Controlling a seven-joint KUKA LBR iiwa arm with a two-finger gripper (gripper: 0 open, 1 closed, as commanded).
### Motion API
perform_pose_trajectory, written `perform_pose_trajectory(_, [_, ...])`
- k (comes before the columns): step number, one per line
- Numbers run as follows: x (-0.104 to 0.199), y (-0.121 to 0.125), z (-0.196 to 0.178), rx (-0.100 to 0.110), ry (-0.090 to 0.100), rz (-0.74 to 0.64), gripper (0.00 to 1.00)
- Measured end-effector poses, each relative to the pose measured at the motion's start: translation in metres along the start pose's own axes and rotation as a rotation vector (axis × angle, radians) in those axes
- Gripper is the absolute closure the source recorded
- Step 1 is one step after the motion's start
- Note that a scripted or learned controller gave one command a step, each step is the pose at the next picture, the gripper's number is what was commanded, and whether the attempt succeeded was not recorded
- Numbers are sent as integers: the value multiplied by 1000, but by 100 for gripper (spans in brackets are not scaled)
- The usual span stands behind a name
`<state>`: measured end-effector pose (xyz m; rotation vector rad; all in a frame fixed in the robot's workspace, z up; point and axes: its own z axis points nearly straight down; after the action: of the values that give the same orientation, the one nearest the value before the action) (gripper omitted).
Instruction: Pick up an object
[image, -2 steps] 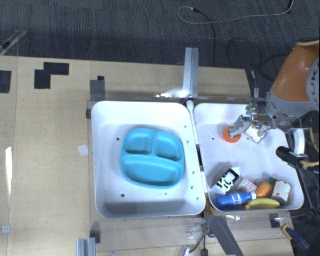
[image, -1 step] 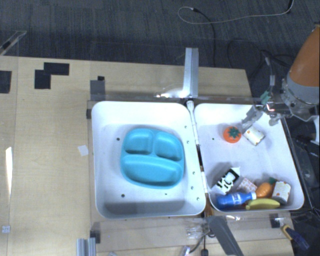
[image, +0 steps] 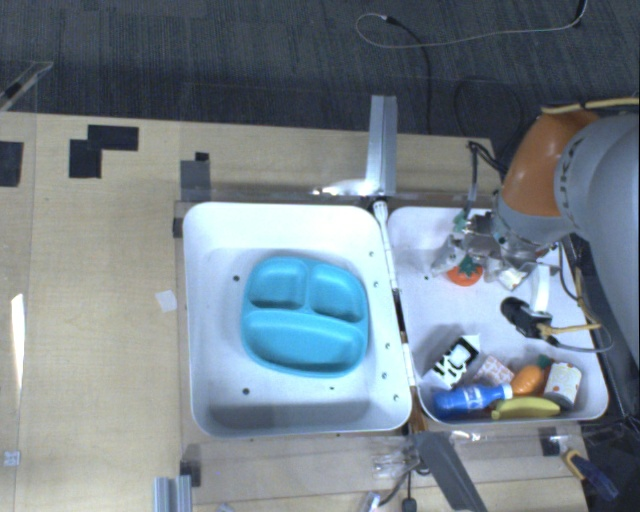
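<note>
Hovering gripper above one red-orange object, jaw state unclear | one blue tray | two bins

Even, bright overhead light; the two shallow white plastic bins nearly wash out, with soft glare on the glossy blue sectioned tray. Shadows are faint (a grey one along the left bin's near wall). Overall slightly soft, small items blurry.

Blue tray, white bins, yellow banana.
</note>
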<state>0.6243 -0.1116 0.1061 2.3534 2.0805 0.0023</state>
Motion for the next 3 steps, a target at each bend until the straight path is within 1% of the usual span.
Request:
perform_pose_trajectory(1, [37,-53,-80,-3,1,-75,0])
perform_pose_trajectory(2, [89,-71,-142,-4,0,-3,0])
perform_pose_trajectory(3, [18,-89,16,-11,-1,-254,0])
